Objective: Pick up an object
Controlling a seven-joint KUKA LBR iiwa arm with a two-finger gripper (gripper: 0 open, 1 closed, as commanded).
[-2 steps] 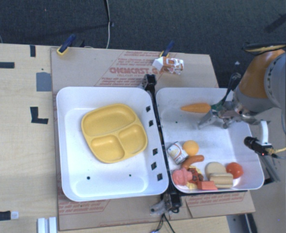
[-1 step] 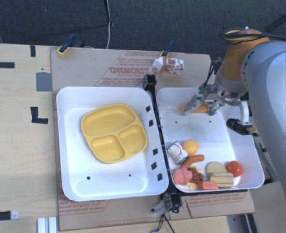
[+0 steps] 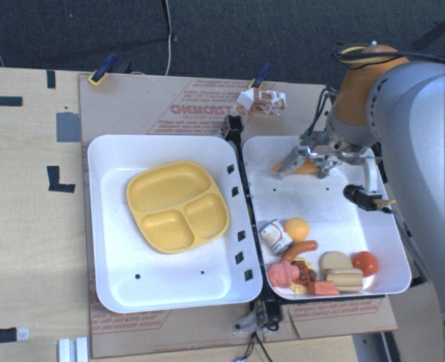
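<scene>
Camera view | pincer (image 3: 307, 164) clamped on orange piece (image 3: 305, 168) | right bin (image 3: 256, 153) far half bare | food (image 3: 313, 266) crowds near edge

Two bins sit side by side on the table (image 3: 26, 202), the left bin (image 3: 105, 277) touching the right bin (image 3: 392, 255) along a shared middle edge. A divided plate (image 3: 177, 206) lies in the left bin, toward its far half. In the right bin, the end effector (image 3: 302, 163) hangs over the far part, reaching in from the right. The small things crowd the near part: a small can (image 3: 274, 237) with a round fruit (image 3: 296, 228) just to its right, a sausage (image 3: 299, 250) near them, and a heap at the near wall with a tomato (image 3: 365, 262) at its right end. A crumpled wrapper (image 3: 262, 101) lies on the table beyond the bins.
</scene>
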